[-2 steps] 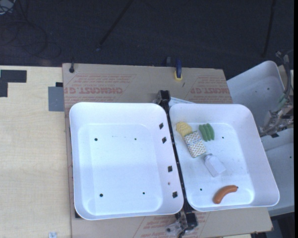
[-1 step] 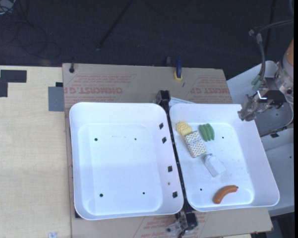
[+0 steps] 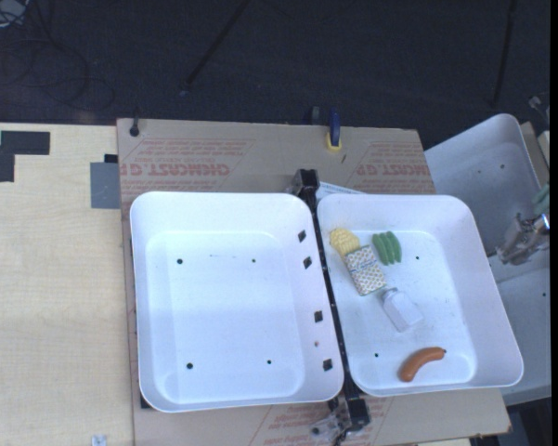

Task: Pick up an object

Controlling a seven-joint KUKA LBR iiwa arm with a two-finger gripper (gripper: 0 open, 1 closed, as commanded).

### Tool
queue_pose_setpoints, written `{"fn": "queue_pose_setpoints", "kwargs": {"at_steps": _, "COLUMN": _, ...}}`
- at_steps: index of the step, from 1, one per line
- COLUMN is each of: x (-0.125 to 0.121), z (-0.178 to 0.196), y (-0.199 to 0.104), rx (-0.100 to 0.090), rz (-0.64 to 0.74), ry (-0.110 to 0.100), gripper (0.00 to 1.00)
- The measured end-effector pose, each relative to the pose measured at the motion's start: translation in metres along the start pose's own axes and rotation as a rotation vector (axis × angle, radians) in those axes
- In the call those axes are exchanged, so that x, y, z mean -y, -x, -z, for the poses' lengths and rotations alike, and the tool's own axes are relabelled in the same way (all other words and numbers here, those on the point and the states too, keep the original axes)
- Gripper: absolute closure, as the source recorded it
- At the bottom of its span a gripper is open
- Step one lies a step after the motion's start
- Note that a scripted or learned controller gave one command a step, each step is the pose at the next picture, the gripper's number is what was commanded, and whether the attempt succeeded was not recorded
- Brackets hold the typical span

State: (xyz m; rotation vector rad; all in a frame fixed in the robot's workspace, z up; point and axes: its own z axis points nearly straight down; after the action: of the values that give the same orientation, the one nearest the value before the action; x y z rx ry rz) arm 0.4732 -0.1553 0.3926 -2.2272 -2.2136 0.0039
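Candidates, right bin (image 3: 487,277): orange sausage (image 3: 421,363), alone, likely the easiest grasp. Bottle (image 3: 400,308), patterned box (image 3: 364,269), corn (image 3: 344,242) and green piece (image 3: 386,247) are clustered. All lie apart from the hand (image 3: 527,230), grip state indeterminable.

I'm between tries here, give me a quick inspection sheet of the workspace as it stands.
Surface: bench bearing two white bins, left bin and right bin, side by side.
Job's things: all in the right bin: yellow corn piece, green item, patterned packet, pale bottle, orange sausage.
Clutter: nothing seen.
Grippers: metal part at the view's right; too unclear to judge.
Cables: dark cables on the floor behind the bench.
Surroundings: printed board under the bins; blue-yellow clamp.
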Motion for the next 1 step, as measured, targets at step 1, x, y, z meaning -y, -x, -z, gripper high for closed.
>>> {"fn": "queue_pose_setpoints", "kwargs": {"at_steps": 1, "x": -0.0030, "z": 0.0303, "y": -0.0963, "rx": -0.002, "rz": 0.017, "ry": 0.005, "gripper": 1.00}}
